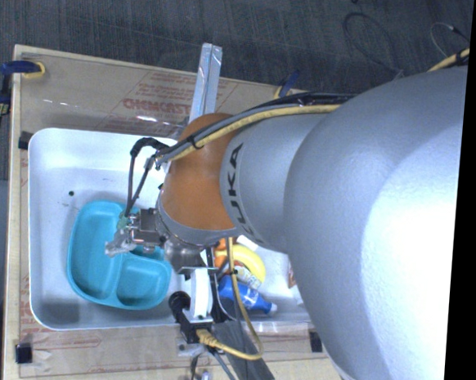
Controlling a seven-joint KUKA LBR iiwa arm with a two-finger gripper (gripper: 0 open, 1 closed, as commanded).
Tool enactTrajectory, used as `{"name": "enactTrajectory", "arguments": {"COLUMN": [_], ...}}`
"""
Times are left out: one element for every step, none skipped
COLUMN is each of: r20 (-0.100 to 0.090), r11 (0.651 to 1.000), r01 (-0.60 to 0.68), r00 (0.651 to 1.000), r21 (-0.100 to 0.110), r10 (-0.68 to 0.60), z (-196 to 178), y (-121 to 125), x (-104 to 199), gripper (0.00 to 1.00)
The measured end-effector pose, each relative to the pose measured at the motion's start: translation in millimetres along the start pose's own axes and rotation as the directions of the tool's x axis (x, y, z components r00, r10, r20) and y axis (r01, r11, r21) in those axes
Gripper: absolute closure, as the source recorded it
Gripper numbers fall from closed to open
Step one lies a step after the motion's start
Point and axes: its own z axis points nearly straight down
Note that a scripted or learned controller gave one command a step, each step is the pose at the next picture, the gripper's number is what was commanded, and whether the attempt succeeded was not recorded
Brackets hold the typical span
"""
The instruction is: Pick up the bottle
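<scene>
In the camera view, the grey arm (367, 212) fills the right half of the frame, its orange band (197, 182) near the centre. Below the band the end effector (132, 238) hangs low over the left white bin (44, 203), at the upper right rim of a blue two-compartment tray (105, 261) lying in the lower left of the frame. Whether the end effector is apart or together cannot be told. The bottle (250, 297), blue with a white label, lies on its side at lower centre, just beside a yellow object (247, 264) and partly hidden by the wrist. The worktop (90, 91) shows along the top.
</scene>
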Motion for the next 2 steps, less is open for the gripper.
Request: {"name": "enactTrajectory", "arguments": {"r20": [-0.002, 0.0], "r11": [0.998, 0.997], "r01": [-0.07, -0.075], "r00": [0.998, 0.997], "r21": [-0.003, 0.0], "r10": [0.07, 0.075], "z": [-50.5, -17.8], "y": [0.6, 10.7], "x": [4.7, -5.3], "gripper": [0.0, 0.0]}}
